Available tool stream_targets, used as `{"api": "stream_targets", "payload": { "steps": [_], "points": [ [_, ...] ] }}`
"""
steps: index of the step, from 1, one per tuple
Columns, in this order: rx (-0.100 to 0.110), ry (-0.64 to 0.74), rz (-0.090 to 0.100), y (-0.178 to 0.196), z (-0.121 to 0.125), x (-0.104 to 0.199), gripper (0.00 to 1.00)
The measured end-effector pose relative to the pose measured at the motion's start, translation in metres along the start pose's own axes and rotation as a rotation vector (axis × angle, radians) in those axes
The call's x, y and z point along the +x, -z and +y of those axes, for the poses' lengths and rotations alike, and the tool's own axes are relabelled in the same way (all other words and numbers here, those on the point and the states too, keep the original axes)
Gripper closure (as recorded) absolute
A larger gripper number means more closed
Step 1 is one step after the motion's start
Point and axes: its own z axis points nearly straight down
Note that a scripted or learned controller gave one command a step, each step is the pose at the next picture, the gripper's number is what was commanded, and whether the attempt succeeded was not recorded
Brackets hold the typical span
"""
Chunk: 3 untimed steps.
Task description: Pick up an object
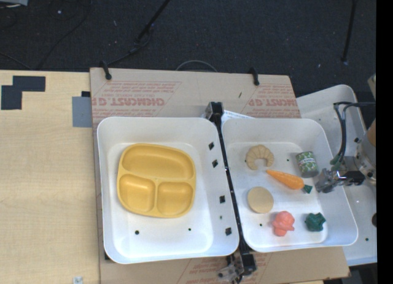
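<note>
White plastic bins sit side by side on the worktop [49, 172], seen from the fixed camera above. At 9 o'clock, the left bin [110, 227] holds a yellow divided plate [157, 180]. The right bin [334, 230] holds six small things: a croissant [260, 156] towards 12 o'clock, a green can [306, 163] at 2 o'clock, and a carrot [286, 180] lying near the middle. A round beige biscuit [260, 200] rests just below the carrot, with a pink toy [282, 222] at 6 o'clock and a dark green toy [315, 221] at 5 o'clock. At 3 o'clock the gripper [325, 181] hangs over the bin's right rim, near the carrot's tip; whether its jaws are released or clenched cannot be told.
</note>
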Motion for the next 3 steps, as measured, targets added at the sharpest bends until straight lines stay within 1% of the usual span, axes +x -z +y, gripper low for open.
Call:
{"api": "stream_targets", "payload": {
  "steps": [1,2,3],
  "points": [
    [0.005,0.004,0.004,-0.009,0.01,0.055,1.0],
    [0.006,0.005,0.004,-0.009,0.013,0.116,1.0],
    [0.005,0.003,0.001,0.006,0.021,0.168,1.0]
  ]
}}
